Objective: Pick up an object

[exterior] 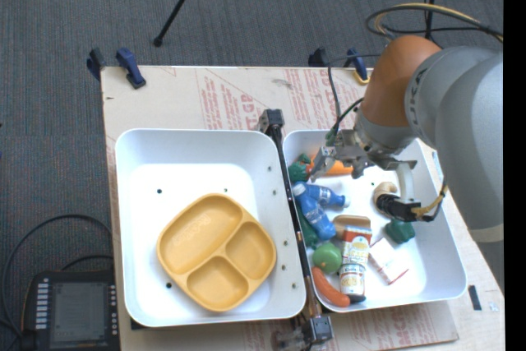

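The right bin (444, 275) holds a jumble of small objects. Among them are two blue bottles (317, 208), a green ball (326, 257), a small spice jar (353, 267), an orange sausage-shaped piece (329, 292), a white box (388, 265) and a dark green block (401, 232). My gripper (339, 157) hangs low over the bin's far left corner, just above an orange carrot-like piece (335, 169) and some green items (298, 171). The wrist hides what lies directly under it.
In the left bin (140, 168) lies a yellow divided plate (215, 251). A tape-like roll (385, 195) sits under the arm in the right bin. Blue clamps (129, 66) grip the board's far edge. A controller box (76, 311) stands on the floor at the lower left.
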You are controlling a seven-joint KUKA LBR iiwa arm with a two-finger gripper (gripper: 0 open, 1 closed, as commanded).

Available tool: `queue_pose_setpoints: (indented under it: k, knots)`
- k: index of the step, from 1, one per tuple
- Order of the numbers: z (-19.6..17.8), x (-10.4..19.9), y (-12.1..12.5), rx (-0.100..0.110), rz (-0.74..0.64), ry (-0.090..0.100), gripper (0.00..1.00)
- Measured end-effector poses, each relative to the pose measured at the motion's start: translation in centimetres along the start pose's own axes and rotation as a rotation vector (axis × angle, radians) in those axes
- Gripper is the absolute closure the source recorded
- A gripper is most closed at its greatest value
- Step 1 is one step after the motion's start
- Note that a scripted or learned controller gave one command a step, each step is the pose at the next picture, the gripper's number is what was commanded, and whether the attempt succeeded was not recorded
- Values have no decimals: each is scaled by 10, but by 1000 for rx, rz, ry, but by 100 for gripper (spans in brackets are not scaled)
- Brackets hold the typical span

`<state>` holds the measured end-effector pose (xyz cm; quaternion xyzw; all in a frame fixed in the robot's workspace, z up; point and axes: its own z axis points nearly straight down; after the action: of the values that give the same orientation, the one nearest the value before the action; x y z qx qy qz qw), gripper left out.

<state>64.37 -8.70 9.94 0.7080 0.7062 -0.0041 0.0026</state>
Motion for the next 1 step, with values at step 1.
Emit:
queue_pose_setpoints:
  k: [1]
  knots:
    - [-10,2,0,1,0,5,100]
